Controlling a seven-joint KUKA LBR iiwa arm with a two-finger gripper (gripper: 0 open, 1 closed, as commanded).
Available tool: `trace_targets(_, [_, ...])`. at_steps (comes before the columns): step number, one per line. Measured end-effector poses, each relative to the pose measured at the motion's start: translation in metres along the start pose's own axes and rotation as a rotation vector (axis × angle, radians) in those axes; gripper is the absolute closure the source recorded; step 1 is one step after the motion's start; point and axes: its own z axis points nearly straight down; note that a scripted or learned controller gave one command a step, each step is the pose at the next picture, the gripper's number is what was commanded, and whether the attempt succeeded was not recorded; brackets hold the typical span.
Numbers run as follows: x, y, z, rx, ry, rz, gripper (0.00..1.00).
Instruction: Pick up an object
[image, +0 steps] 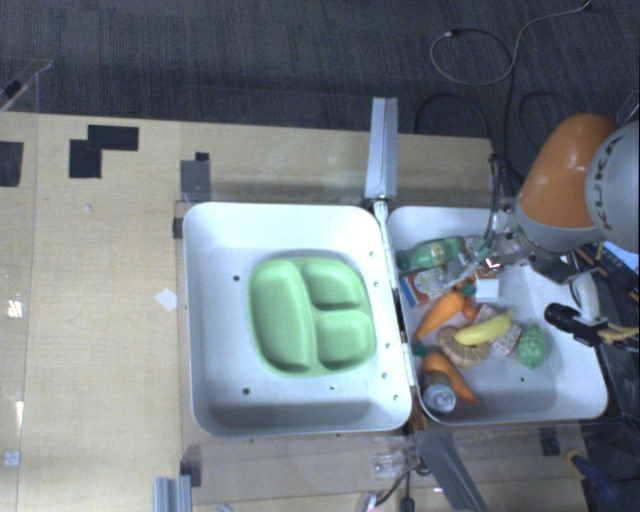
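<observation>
A pale wooden bench (90, 300) before dark carpet (200, 50) bears two white bins: the left bin (210, 300) holds a green sectioned tray (310, 315), the right bin (570, 390) a heap of items. The gripper (487, 255), whose closure cannot be told, sits low at the heap's upper edge, just beside a green bottle (432, 253), with a carrot (440, 312), a banana (482, 331) and a can (438, 398) lying nearer the camera.

Wooden bench (100, 330) bearing two white bins (215, 400)
</observation>
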Motion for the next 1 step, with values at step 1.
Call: trace_targets(1, [-0.0028,-0.0209,-0.1119,0.027,0.013,0.009,0.0])
